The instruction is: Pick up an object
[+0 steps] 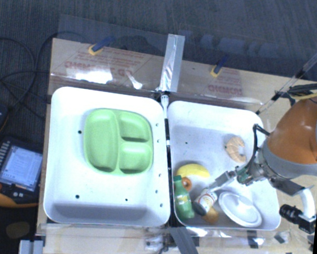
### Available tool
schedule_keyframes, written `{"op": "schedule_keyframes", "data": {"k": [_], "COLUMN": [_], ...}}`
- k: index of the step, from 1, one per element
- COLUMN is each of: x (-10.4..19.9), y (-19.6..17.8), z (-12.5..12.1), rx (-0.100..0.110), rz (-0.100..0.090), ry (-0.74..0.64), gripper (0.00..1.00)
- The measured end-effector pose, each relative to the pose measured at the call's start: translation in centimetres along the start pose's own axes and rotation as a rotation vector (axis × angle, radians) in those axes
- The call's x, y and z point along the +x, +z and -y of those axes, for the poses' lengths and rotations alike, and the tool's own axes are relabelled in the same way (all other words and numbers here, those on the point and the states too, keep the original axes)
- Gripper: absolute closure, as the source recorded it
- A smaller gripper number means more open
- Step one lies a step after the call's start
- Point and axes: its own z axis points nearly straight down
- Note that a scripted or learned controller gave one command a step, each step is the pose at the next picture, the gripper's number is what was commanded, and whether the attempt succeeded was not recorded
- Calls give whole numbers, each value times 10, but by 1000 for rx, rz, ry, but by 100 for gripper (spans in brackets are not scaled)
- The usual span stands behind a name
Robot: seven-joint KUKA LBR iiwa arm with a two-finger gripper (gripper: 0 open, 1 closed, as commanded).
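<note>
The right bin (205, 120) holds several objects. A yellow lemon (193, 171) lies near its left wall, with a green bottle (183, 200) just in front of it. A small jar with a red and white label (206, 201) lies beside the bottle, and a brown piece (211, 215) sits at the front edge. A white dish (240, 209) rests at the front right. A tan pastry (235, 148) lies further back. My gripper (218, 185) reaches in from the right, low over the bin, between the lemon and the white dish and just above the jar. Nothing is seen held.
The left bin (60, 141) carries a green divided tray (119, 141). The arm's orange band (296, 133) and grey wrist (279, 166) hang over the right bin's right wall. A pendant and cables lie on the floor at far left.
</note>
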Motion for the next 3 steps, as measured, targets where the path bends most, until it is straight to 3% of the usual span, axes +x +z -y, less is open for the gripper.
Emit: {"op": "schedule_keyframes", "data": {"k": [1,2,3], "x": [29,29,29], "y": [76,66,66], "z": [-9,-11,-11], "rx": [-8,-11,-11], "rz": [5,4,4], "ry": [263,263,263], "gripper": [0,100,0]}}
